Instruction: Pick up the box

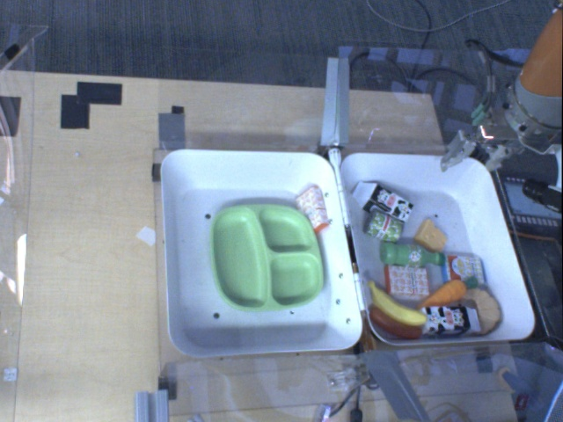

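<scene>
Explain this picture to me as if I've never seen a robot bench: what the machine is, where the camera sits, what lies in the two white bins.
One camera looks down at a slant on a wooden bench. The robot arm, grey with an orange band, reaches in at the upper right; its gripper hovers over the right bin's far corner, holding nothing. The left bin holds a green divided tray and a small snack packet. The right bin holds toy groceries: small cartons, a red box, a banana, a carrot.
</scene>
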Robot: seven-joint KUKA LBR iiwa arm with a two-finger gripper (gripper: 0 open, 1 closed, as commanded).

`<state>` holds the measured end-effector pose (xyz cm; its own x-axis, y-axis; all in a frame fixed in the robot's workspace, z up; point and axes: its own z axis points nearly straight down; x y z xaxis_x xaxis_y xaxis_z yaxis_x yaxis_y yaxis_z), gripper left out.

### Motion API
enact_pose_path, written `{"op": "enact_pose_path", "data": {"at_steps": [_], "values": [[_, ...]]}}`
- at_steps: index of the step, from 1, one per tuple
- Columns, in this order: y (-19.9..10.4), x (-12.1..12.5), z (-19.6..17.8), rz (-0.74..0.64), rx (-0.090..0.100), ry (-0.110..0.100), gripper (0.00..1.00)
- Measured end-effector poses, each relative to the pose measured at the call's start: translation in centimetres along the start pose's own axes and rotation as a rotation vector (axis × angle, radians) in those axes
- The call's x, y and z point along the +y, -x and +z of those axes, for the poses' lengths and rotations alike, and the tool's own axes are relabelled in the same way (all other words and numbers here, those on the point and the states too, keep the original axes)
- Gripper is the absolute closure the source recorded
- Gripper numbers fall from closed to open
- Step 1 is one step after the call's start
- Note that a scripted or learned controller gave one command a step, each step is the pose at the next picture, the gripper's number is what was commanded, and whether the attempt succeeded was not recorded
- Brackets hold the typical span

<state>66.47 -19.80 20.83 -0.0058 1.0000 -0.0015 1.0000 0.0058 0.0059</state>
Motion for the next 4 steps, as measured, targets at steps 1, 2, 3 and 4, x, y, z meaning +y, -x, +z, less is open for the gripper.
{"op": "enact_pose_path", "data": {"at_steps": [1, 2, 3, 4], "values": [[0.6, 0.6, -7.8, -0.190, -0.002, 0.003, 0.00], [0.6, -1.9, 11.1, -0.090, -0.001, 0.002, 0.00], [0.7, -8.1, 10.5, -0.010, 0.000, 0.000, 0.00], [0.4, -14.3, 11.8, 0.049, 0.003, 0.007, 0.00]]}}
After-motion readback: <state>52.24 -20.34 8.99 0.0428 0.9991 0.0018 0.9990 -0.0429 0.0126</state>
